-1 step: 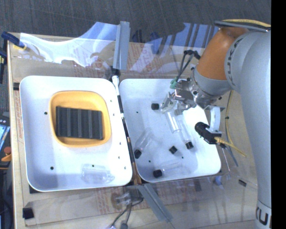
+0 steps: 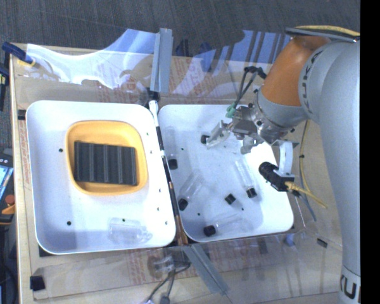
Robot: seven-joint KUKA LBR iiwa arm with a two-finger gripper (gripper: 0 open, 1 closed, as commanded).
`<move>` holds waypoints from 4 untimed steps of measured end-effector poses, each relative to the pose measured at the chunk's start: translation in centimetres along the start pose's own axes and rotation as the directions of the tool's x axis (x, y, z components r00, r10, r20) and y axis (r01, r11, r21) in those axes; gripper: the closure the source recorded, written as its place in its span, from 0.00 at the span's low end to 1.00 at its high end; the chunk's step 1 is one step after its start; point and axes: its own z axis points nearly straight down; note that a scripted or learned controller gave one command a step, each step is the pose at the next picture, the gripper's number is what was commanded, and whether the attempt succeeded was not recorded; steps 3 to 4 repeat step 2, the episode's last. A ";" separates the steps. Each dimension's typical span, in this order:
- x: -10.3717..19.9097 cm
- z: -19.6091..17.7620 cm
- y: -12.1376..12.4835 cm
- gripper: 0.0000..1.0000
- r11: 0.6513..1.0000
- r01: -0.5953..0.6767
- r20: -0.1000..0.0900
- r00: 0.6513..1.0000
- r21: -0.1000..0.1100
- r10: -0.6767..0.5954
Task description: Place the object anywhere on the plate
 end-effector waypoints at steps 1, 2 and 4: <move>7.9 2.2 3.0 0.00 0.950 0.313 0.003 0.950 -0.003 -0.313; 14.4 0.7 4.8 0.00 0.947 0.322 0.003 0.947 -0.003 -0.322; 14.4 0.7 4.8 0.00 0.947 0.322 0.003 0.947 -0.003 -0.322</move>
